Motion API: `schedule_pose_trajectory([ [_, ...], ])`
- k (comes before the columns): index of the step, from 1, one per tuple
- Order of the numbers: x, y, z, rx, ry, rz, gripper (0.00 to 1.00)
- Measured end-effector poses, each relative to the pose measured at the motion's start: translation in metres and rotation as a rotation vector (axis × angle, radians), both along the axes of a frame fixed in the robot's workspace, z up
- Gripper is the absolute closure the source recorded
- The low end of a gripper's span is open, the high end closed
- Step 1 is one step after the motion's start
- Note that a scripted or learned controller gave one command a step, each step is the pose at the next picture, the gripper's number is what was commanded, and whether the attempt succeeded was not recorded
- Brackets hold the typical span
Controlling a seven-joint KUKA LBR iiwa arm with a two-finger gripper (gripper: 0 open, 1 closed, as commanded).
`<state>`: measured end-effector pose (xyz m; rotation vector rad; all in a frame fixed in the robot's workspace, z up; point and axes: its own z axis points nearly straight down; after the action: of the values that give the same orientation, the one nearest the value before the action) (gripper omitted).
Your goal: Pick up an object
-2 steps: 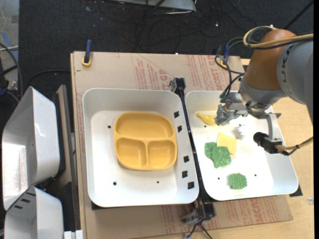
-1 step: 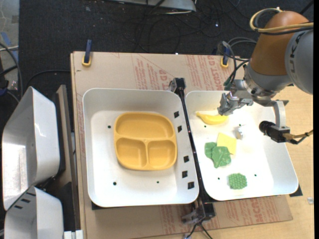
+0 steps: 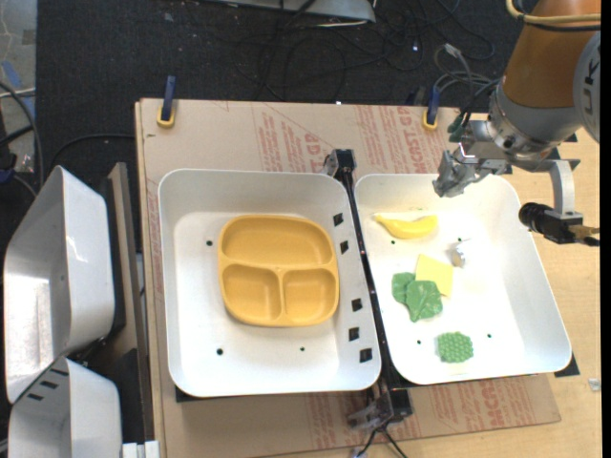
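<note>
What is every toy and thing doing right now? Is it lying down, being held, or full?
Gripper: above the right bin's far edge, holding nothing I can see.
Banana: lying in the right bin, apart from the gripper.
Yellow wedge: lying flat, touching the green leaf.
Green leaf: lying flat.
Green round thing: lying alone near the front.
Tray: flat in the left bin, right way up, compartments bare.

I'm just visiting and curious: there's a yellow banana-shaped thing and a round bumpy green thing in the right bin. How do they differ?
The banana piece is yellow, smooth and curved; the round green piece is green, bumpy and disc-like.
The banana piece lies near the bin's far edge, close to the claw; the round green piece lies near the front edge, farthest from it.
Both lie loose in the right bin, untouched.
</note>
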<state>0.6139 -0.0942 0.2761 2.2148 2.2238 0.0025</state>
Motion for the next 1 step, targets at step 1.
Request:
schedule_pose_trajectory([
  [1,0.002,0.0606,-0.0039,0.001,0.003,0.001,1.0],
])
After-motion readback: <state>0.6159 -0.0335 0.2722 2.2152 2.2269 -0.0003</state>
